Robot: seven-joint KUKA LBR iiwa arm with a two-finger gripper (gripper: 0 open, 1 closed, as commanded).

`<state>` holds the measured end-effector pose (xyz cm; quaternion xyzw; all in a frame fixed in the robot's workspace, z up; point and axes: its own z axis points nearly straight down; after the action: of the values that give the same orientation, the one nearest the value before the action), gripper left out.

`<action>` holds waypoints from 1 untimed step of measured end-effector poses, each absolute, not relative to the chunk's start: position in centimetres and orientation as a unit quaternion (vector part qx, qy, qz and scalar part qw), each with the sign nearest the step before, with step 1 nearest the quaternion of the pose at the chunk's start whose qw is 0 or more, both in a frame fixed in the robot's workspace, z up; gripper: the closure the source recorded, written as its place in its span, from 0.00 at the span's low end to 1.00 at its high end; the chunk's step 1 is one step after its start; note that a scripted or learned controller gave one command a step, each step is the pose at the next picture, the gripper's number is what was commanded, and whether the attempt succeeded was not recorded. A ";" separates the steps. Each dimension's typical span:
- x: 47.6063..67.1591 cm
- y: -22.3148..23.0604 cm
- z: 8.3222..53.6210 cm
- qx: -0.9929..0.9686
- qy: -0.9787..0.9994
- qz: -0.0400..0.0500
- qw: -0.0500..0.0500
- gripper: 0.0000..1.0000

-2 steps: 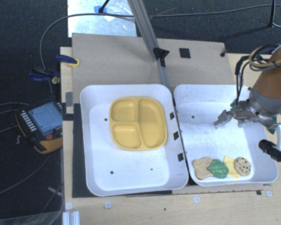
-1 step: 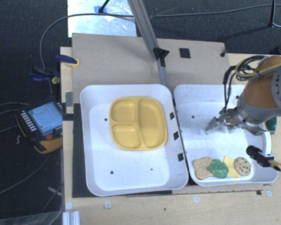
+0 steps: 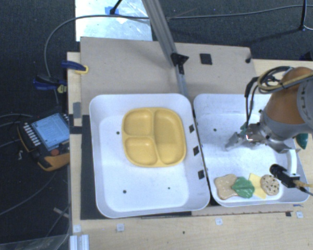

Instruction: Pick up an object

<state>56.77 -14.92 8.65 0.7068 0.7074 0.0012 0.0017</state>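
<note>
In the right bin, along its near edge, lie a tan toast-shaped piece, a green leaf-like piece, a yellow wedge and a round speckled cookie. My gripper hangs over the middle of that bin, pointing left, up and to the left of these pieces and apart from them. Nothing shows in its grasp. The grey arm with its orange band comes in from the right.
The left bin holds a yellow divided plate. A slanted metal pole crosses the back of the bench. Cables, clamps and a small blue-screened device lie on the floor at the left.
</note>
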 end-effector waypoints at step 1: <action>57.0 -15.0 10.0 0.707 0.707 0.003 0.007 1.00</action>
<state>57.01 -15.05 9.99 0.7070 0.7072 0.0030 0.0068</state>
